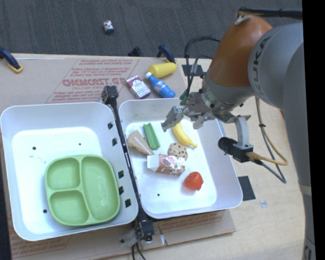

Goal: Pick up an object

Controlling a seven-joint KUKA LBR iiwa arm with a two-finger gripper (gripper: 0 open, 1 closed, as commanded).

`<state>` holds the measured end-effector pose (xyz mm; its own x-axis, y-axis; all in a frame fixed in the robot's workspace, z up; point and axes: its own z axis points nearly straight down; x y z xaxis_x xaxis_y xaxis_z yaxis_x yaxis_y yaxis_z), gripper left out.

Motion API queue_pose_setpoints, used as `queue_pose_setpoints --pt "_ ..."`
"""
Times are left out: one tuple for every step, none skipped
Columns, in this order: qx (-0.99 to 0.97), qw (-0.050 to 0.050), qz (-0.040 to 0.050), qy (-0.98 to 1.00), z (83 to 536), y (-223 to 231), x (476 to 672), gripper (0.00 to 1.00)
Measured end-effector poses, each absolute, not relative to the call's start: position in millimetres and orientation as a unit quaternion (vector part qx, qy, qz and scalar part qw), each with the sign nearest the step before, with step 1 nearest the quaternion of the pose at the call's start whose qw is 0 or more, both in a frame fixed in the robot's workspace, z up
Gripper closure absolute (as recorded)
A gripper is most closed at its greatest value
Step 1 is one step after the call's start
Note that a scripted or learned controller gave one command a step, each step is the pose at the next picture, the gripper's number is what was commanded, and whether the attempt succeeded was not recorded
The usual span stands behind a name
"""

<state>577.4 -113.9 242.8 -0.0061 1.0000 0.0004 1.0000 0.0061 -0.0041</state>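
The right bin point(225, 175) holds a yellow banana point(184, 136), a green stick point(151, 135), a tan wedge point(136, 142), a spotted cookie point(177, 150), a small brown-and-white carton point(167, 164) and a red round fruit point(193, 181). My gripper point(184, 121) hangs over the bin's far part, just above the banana's upper end. Its fingers stand spread, one grey fingertip point(170, 120) to the banana's left and the other to its right. It is open, and nothing sits between the fingers.
A green divided plate point(81, 189) lies in the left bin point(16, 129). Behind the bins, on the cardboard, lie a yellow bottle point(163, 69), a blue bottle point(160, 85) and a purple packet point(138, 86). A black-tipped cable part point(234, 148) hangs over the right bin's right rim.
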Motion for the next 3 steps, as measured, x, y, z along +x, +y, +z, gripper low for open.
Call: queue_pose_setpoints --pt "-0.705 0.003 0.0025 -0.710 94.4 -109.2 563.2 0.00" --pt "-0.703 0.002 0.0027 -0.711 105.7 -109.6 564.3 1.00" --pt "-0.706 0.001 0.0006 -0.708 165.1 -147.6 542.7 1.00"
